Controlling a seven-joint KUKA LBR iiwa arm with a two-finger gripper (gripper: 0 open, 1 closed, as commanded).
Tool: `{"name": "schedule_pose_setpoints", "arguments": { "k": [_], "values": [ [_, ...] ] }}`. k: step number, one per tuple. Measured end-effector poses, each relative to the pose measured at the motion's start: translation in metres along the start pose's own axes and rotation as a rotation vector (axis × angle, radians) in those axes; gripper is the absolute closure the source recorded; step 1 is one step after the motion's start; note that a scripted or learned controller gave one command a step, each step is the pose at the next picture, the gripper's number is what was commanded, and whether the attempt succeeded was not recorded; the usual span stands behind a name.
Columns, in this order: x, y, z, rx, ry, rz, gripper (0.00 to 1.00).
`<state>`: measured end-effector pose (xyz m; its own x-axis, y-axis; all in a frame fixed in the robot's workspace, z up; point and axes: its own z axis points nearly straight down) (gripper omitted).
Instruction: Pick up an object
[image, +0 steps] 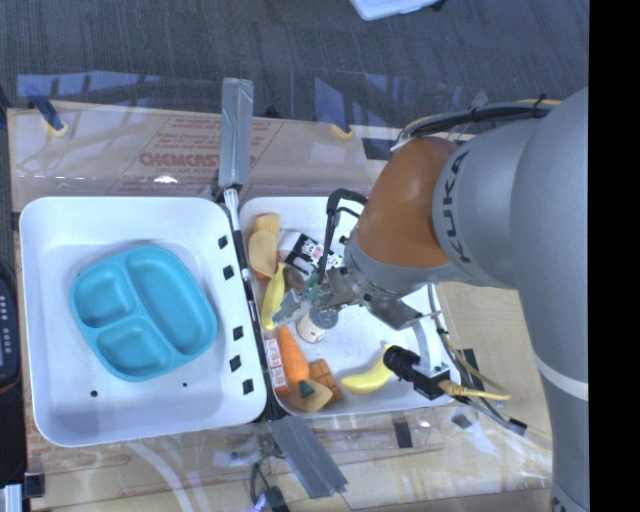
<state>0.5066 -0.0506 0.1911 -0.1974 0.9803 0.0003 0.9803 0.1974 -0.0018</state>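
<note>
My gripper (303, 297) reaches down into the right bin (400, 402), over its left half. Around it lie several toy foods: an orange carrot (291, 358) just below it, a yellow banana (366, 379) at the lower middle, a yellow piece (272, 296) to its left, and a tan bread-like piece (264, 247) at the upper left. A brown toy (316, 391) rests in the lower left corner. The arm's orange band hides much of the bin's upper right.
The left bin (40, 300) holds a blue divided plate (143, 312). A grey strip (236, 130) runs up from the wall between the two bins. A small dark-and-white item (304, 250) lies near the top of the right bin.
</note>
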Motion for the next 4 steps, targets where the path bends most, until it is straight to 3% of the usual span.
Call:
{"name": "schedule_pose_setpoints", "arguments": {
  "k": [1, 2, 3, 4],
  "values": [
    [0.007, -0.029, -0.01, 0.001, 0.001, -0.038, 0.0],
    [-0.04, -0.034, 0.076, -0.004, -0.001, 0.063, 0.0],
    [-0.064, 0.036, 0.099, -0.001, -0.001, 0.075, 0.0],
    [-0.168, 0.046, 0.073, -0.002, 0.0, 0.369, 0.0]
  ]
}}
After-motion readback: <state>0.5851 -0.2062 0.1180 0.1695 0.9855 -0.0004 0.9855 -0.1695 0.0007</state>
